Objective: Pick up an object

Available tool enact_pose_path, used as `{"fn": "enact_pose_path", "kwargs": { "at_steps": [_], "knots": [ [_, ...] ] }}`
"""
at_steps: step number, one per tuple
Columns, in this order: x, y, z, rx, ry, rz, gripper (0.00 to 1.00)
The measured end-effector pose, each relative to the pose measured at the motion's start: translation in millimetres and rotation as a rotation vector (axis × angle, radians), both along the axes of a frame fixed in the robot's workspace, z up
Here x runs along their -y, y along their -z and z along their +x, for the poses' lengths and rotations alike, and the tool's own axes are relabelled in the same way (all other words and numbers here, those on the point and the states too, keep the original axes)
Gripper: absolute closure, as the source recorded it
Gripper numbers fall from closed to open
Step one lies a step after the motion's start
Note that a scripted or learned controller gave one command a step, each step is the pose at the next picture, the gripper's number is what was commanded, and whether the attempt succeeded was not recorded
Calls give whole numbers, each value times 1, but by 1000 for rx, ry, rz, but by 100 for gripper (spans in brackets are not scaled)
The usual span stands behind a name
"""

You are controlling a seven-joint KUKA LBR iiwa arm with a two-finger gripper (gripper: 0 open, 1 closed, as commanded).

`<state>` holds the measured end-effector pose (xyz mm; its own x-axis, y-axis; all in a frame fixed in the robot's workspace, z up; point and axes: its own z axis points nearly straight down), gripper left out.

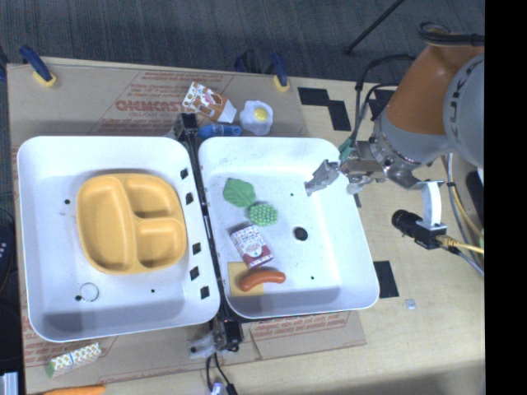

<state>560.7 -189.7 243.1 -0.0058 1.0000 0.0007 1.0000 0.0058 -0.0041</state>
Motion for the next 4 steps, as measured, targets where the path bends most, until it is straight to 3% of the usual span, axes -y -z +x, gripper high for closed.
{"fn": "enact_pose_path", "kwargs": {
  "at_steps": [1,2,3,4],
  "knots": [
    [-21,151,-24,1,189,0,0],
    [-86,151,27,2,-100,0,0],
    [-86,141,27,0,-103,0,100],
    [-105,51,29,3,-370,0,100]
  ]
}}
